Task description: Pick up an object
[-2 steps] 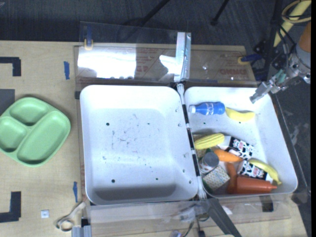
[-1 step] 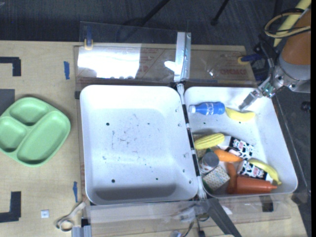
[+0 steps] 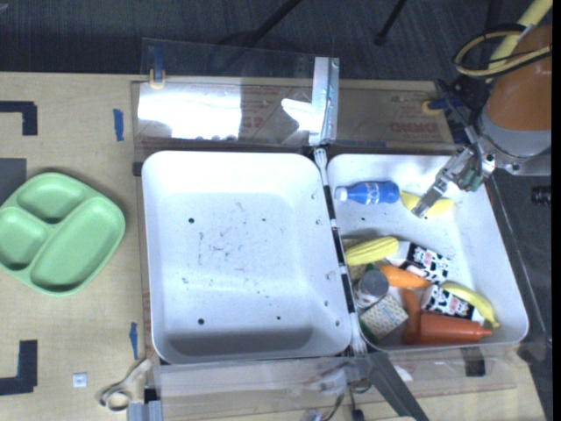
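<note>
My gripper [image 3: 429, 203] hangs over the back of the right bin [image 3: 504, 261], its tip just above a small yellow object [image 3: 441, 205] near the bin's far wall. A blue bottle [image 3: 368, 193] with a white cap lies just to its left. Nearer the front lie a corn cob [image 3: 370, 251], a carrot [image 3: 405, 278], a banana [image 3: 473, 300], a black-and-white carton [image 3: 429, 260], a grey can [image 3: 375, 284] and a red-orange object [image 3: 447, 328]. Nothing shows between the fingers.
The left bin [image 3: 237, 253] stands beside the right one, divided by a shared rim. A green sectioned plate [image 3: 57, 232] rests on the bench at far left. A clear plastic panel [image 3: 237, 99] stands behind the left bin. Yellow cables [image 3: 495, 46] hang at upper right.
</note>
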Available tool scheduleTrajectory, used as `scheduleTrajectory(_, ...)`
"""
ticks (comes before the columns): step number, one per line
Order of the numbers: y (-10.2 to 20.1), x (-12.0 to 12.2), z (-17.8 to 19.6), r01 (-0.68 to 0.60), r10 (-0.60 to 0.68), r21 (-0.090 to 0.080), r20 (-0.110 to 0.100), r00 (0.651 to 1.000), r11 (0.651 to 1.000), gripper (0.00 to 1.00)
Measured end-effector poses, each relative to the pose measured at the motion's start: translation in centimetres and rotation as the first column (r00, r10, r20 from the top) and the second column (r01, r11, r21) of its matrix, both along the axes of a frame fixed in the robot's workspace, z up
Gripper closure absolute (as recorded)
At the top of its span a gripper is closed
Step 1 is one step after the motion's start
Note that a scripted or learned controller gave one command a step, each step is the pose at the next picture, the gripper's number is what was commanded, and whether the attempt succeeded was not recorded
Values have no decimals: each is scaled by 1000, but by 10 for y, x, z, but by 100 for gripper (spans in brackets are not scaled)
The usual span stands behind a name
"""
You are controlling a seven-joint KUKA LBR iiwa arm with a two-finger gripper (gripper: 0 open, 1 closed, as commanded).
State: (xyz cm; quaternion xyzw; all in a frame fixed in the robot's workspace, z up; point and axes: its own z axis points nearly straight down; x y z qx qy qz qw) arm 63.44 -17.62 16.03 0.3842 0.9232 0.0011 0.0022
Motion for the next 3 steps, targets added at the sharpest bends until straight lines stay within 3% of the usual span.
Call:
scheduleTrajectory(1,-15,20,-25,-105,105,-2,3,995,995,0)
scheduleTrajectory(2,-30,22,-65,-242,242,0,-7,970,970,0)
scheduleTrajectory(3,-30,24,-53,-240,240,-2,3,971,971,100)
